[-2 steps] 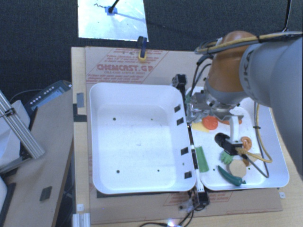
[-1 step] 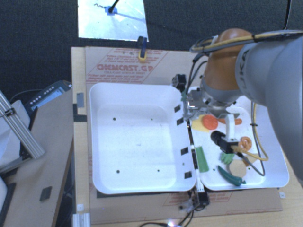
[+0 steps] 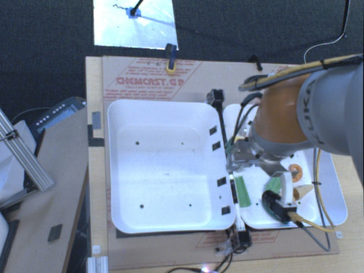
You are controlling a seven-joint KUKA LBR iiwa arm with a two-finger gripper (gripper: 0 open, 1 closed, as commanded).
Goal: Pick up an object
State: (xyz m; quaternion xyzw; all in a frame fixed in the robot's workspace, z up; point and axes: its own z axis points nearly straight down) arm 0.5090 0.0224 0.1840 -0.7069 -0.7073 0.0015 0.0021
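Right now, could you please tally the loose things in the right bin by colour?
Green: 2, a flat block and a smaller piece
Orange: 1, a ring
Tan: 1, a wedge
Total: 4

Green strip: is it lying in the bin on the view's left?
No, the green strip lies in the bin on the view's right, close to the wall that borders the other bin.

We see the grey arm reaching in from the right, its orange band just above the wrist. The wrist bends downward, and the gripper sits low at its left.
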